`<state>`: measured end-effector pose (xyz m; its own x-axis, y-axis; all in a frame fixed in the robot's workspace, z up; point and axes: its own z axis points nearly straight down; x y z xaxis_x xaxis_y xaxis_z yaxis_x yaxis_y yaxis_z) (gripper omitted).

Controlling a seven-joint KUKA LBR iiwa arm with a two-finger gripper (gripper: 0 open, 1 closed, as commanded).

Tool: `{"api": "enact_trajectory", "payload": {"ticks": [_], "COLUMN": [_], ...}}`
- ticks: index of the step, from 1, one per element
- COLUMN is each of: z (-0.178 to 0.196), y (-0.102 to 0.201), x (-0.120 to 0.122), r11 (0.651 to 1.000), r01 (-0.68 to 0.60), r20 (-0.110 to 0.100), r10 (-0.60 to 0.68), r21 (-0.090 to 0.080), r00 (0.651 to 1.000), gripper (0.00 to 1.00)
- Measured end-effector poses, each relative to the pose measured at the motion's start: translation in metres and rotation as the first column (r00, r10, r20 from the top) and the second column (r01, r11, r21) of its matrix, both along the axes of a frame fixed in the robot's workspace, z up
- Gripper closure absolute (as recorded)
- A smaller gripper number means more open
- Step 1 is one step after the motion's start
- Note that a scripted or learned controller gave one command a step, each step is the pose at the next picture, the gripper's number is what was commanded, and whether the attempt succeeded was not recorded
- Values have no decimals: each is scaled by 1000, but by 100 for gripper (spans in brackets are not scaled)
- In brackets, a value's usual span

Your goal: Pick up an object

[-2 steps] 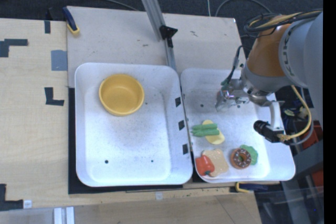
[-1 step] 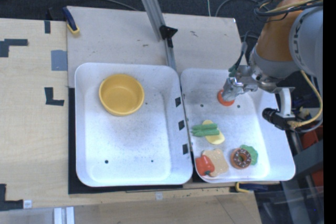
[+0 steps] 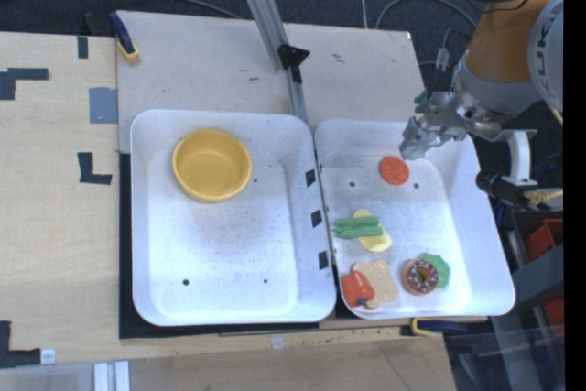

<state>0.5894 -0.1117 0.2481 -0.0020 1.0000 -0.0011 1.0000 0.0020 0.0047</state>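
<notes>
My gripper (image 3: 411,147) hangs over the back of the right bin (image 3: 476,224), just above and to the right of a flat red disc (image 3: 395,170). The disc lies on the bin floor, apart from the gripper. Nearer the front of that bin lie a green and yellow piece (image 3: 363,230), a tan slice with a red piece (image 3: 368,285) and a brown doughnut on green (image 3: 424,275).
A yellow bowl (image 3: 212,164) stands in the back left of the left bin (image 3: 229,288). A slanted metal pole (image 3: 265,5) rises behind the bins. Cables and the arm's orange-banded body (image 3: 508,32) fill the back right.
</notes>
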Motion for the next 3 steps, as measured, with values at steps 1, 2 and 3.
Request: {"api": "enact_trajectory", "payload": {"ticks": [1, 2, 3], "z": [-13, -8, -13], "y": [56, 116, 175], "x": [4, 18, 31], "r11": [1000, 1000, 1000], "r01": [-5, -6, -6], "r20": [-6, -5, -6], "r10": [5, 6, 6], "r21": [2, 3, 3], "r00": [1000, 1000, 1000], "gripper": [100, 100, 100]}}
